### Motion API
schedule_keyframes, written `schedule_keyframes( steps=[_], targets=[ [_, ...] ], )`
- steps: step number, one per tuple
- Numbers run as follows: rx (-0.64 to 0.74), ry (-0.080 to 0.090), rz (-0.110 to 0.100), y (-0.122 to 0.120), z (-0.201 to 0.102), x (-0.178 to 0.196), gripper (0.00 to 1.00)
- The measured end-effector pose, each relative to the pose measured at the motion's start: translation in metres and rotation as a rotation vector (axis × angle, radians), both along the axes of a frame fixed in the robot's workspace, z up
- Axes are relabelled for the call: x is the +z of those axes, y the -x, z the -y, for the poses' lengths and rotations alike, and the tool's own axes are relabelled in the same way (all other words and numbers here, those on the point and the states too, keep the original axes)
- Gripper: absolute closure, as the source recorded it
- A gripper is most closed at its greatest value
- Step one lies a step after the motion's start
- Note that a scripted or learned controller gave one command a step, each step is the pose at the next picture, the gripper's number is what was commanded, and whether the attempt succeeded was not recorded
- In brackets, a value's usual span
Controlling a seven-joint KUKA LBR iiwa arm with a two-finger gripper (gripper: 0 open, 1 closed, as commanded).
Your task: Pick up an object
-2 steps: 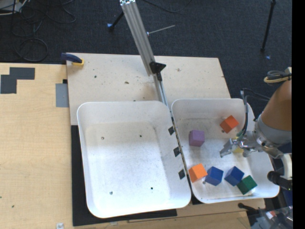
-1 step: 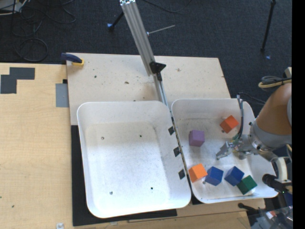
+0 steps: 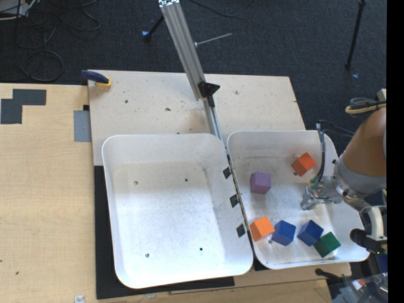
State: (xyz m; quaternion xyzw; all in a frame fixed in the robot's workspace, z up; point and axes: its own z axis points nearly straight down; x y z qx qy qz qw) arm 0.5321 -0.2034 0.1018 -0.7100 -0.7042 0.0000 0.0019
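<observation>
The right bin (image 3: 278, 142) holds several small blocks. A purple block (image 3: 260, 182) lies near its middle and an orange block (image 3: 303, 163) toward the back right. Along the front edge sit another orange block (image 3: 262, 228), two blue blocks (image 3: 284, 232) (image 3: 310, 231) and a green block (image 3: 327, 244). My gripper (image 3: 310, 199) hangs low over the right side of this bin, between the back orange block and the blue blocks, just above the bin floor. Nothing shows in it. The grey arm (image 3: 366, 160) comes in from the right.
The left bin (image 3: 120, 169) stands beside the right one, its floor bare white. A slanted metal post (image 3: 186, 49) rises from the back where the bins meet. Black clips (image 3: 234, 200) sit on the shared wall. A blue-and-yellow clamp (image 3: 96, 78) lies at the bench's far left corner.
</observation>
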Motion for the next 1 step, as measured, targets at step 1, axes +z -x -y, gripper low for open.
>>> schedule_keyframes(
  steps=[1],
  targets=[
    [0.006,0.003,0.004,0.0032,-0.0016,0.0428,1.00]
  ],
)
